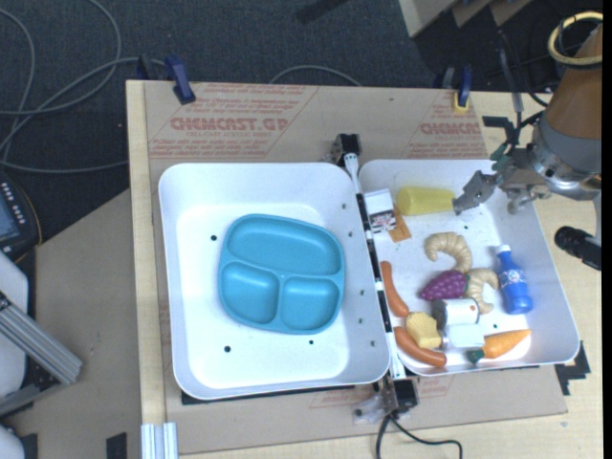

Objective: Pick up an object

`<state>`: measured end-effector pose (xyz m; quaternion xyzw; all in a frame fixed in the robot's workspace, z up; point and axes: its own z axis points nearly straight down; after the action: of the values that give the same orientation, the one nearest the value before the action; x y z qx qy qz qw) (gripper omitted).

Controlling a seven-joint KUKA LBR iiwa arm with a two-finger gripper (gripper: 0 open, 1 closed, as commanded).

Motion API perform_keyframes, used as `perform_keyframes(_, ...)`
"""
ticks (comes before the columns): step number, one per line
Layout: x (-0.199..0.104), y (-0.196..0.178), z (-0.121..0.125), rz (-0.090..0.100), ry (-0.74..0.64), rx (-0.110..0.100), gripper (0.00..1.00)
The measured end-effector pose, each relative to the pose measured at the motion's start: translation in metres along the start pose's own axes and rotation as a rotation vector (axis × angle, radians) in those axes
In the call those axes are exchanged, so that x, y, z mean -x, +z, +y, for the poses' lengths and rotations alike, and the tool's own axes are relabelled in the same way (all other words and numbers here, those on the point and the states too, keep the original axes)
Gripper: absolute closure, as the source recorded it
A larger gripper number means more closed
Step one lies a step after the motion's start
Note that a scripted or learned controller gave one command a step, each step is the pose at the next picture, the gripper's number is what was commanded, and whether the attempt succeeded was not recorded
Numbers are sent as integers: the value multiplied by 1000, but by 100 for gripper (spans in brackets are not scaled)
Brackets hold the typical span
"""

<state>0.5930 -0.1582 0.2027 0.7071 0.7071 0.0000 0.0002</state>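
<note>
Hovering over the far right part of the right bin [545, 256], the claw [492, 187] points its dark fingers toward the yellow block [424, 200], and from this angle I cannot tell whether they are spread or closed; nothing is visibly between them. Red lettering on the cardboard [239, 122] under both bins reads "CHEMCAST GP". Coming in from the right, the grey arm [574, 132] has its wrist bent down and leftward. Just left of the claw lies the yellow block; the croissant [451, 249], purple grapes [446, 284], blue bottle [513, 279] and carrot [505, 343] lie nearer the camera. A blue divided plate [280, 272] sits in the left bin [191, 199].
</note>
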Motion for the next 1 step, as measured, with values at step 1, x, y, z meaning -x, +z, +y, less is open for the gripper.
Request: perform_keyframes(1,-46,124,-55,4,-1,-9,0)
